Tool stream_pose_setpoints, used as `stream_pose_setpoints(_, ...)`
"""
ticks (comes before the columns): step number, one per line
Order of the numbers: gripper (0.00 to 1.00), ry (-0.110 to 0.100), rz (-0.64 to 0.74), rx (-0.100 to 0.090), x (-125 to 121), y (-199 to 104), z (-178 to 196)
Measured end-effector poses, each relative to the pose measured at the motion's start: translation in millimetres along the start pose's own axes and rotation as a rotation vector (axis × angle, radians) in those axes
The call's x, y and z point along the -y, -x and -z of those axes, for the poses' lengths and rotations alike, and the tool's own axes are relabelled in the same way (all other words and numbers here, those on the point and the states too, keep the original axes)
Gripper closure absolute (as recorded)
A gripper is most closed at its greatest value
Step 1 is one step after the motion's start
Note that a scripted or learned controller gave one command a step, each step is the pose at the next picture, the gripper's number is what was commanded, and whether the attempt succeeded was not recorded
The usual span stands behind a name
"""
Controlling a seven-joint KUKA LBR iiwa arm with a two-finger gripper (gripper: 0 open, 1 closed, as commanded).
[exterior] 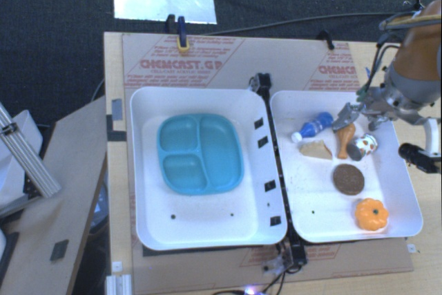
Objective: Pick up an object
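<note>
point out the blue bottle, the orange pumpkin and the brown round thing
blue bottle (pixel 315 126), camera view, middle of its body
orange pumpkin (pixel 371 214), camera view, its top
brown round thing (pixel 349 179), camera view, centre of its face

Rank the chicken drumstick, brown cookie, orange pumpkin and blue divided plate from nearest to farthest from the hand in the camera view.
From the hand:
1. Chicken drumstick, right bin, just below it.
2. Brown cookie, right bin, middle.
3. Orange pumpkin, right bin, near corner.
4. Blue divided plate, left bin.

My arm (pixel 418 45) is running off the right edge, and my pincer (pixel 359 115) is covering the top of the orange drumstick-shaped toy (pixel 344 141).
</note>
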State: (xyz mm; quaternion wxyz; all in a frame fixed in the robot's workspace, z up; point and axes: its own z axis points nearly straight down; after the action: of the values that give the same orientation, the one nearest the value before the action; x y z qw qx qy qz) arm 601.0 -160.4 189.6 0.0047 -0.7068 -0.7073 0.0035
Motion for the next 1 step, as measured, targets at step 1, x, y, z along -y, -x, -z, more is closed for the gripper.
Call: stream_pose_setpoints(1,0.0,0.013,0.003,0.002,-3.0,-0.3,8.1)
